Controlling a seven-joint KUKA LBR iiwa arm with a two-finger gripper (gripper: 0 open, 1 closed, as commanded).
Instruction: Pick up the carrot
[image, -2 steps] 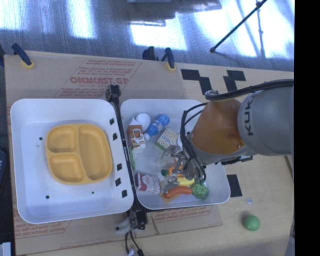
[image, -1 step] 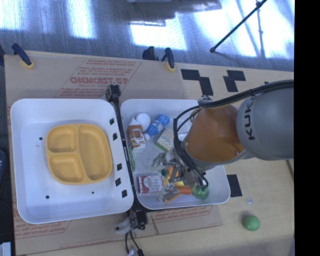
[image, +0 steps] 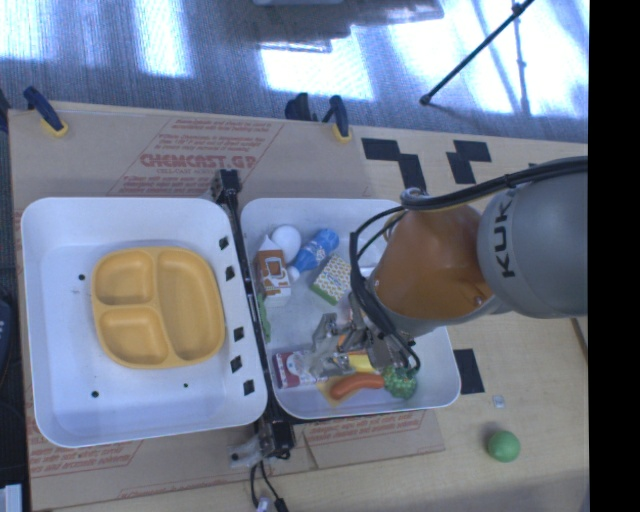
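Toward five o'clock in the right bin, the gripper is hovering just above the carrot; whether it is clamped or spread I cannot tell. Carrot is lying flat on the floor, unlifted: grasp and raise remaining. Smooth, tapered orange body, knobbly green top at three o'clock.

A brown board with red print covers the bench, held by clamps at its far edge. Beyond it lies a grey floor, streaked by bright patches of light, perhaps from windows. A thin dark stand crosses the upper right corner.
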